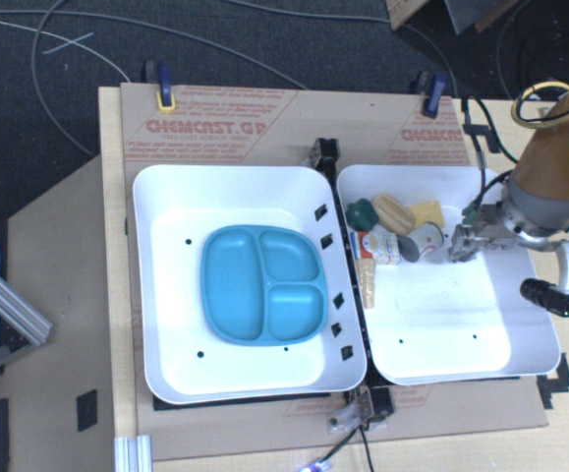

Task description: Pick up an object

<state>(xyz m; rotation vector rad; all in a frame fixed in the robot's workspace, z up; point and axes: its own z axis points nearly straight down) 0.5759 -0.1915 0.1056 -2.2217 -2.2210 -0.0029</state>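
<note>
Several small objects lie clustered in the back left of the right bin (461, 347): a dark green round piece (363, 211), a beige roll (393, 211), a yellow block (427, 212), a grey can on its side (418, 243), a small red and white container (376, 248) and a brown textured bar (368, 285). My gripper (459, 247) is low inside this bin, just right of the grey can and below the yellow block. Nothing shows in its grasp. The grey wrist and orange band (551, 165) rise behind it at the right.
The left bin (166, 214) holds a blue divided plate (262, 284) in its middle. A black divider with clips (338, 264) runs between the bins. Blue clamps (165, 94) and cables sit at the bench's back edge. The right bin's front half is bare white floor.
</note>
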